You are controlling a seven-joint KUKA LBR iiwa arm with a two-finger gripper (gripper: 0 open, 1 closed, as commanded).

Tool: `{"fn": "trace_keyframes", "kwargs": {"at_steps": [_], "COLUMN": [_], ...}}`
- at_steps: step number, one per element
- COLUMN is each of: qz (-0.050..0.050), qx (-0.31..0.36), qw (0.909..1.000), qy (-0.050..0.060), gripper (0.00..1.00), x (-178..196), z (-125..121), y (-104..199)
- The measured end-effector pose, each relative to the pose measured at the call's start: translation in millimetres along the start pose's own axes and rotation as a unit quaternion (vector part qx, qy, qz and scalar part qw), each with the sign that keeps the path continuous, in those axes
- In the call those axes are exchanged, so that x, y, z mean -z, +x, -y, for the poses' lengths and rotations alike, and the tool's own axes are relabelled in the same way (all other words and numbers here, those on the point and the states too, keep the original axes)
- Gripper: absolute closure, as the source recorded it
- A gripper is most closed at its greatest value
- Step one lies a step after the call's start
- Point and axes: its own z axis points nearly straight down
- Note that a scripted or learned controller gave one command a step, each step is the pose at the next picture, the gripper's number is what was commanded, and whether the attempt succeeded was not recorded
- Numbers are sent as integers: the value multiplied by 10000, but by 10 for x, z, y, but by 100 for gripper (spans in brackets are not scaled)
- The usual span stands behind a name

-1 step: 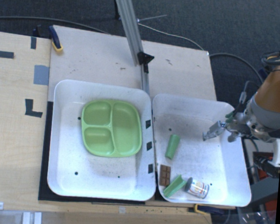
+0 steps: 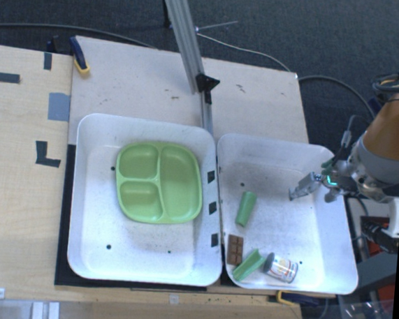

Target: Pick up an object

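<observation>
Dark carpet surrounds a pale table (image 2: 158, 81) on which two shallow white bins are set side by side. In the camera view, the left bin (image 2: 85, 249) is occupied by a green divided plate (image 2: 160, 183) lying flat near its middle. The right bin (image 2: 330, 259) is seen to hold four small things: a green cylinder (image 2: 246, 209) lying near the bin's centre-left, and, along the near wall, a brown chocolate-like bar (image 2: 236, 249), a green wedge-shaped block (image 2: 247, 264) just beside it, and a small jar (image 2: 281, 268) on its side, touching or nearly touching the block. The gripper (image 2: 308, 187) is seen over the upper right part of the right bin, reaching in from the arm at the right edge. Nothing is seen between the fingers; whether they are open or closed cannot be told. The green cylinder lies apart from them, to their left and slightly nearer the camera; the other three things lie well apart, toward the near wall.
</observation>
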Motion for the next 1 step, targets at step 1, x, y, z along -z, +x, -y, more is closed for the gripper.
{"fn": "trace_keyframes", "kwargs": {"at_steps": [1], "qz": [0], "qx": [-3], "qw": [10000], "qy": [22], "gripper": [0], "x": [-446], "z": [17], "y": [56]}}
